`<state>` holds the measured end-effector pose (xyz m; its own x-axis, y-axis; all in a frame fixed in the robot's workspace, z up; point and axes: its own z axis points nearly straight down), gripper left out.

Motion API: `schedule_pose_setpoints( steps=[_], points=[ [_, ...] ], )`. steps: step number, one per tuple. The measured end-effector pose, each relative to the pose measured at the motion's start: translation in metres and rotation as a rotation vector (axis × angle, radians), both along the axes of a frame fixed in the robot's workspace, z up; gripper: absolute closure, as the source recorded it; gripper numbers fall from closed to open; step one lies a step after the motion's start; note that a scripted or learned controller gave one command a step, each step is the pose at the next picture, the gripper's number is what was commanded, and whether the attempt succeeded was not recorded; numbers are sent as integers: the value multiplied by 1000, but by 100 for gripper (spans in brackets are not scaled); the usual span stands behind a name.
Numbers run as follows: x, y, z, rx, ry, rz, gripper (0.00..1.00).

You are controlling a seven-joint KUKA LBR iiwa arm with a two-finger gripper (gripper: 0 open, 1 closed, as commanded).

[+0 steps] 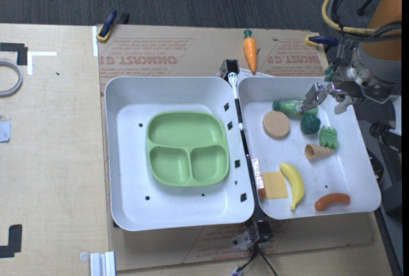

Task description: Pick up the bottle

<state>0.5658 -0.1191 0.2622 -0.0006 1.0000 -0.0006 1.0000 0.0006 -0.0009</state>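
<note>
The gripper (314, 97) hangs over the back of the right bin (358, 201), its metal fingertips down at the right end of the green bottle (287, 106). How wide it is spread, and whether the bottle is caught in it, I cannot tell: the tips merge into one grey shape against the white floor.

The bottle lies on its side near the bin's far wall, pointing left-right. A tan round biscuit (277, 124) sits just in front of it, and a dark green ball-like piece (310, 123) is just beside its right end, almost under the claw. Further forward lie a light green leafy piece (328, 137), an ice-cream cone (317, 152), a banana (293, 184), a cheese slice (275, 185) and a sausage (331, 201). The left bin (121, 140) carries a green divided plate (188, 149); a toy carrot (249, 50) rests outside on the cardboard.

The risk, as I judge it, lies in the grip point. Taken at its very end, a lying bottle may pivot, roll toward the wall or slip out during the lift. The dark green piece is close enough to be nudged or pinched along with it.
</note>
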Motion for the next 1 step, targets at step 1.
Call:
schedule_pose_setpoints(
  steps=[1],
  points=[
    [0,0,9,-1,0,0,100]
  ],
)
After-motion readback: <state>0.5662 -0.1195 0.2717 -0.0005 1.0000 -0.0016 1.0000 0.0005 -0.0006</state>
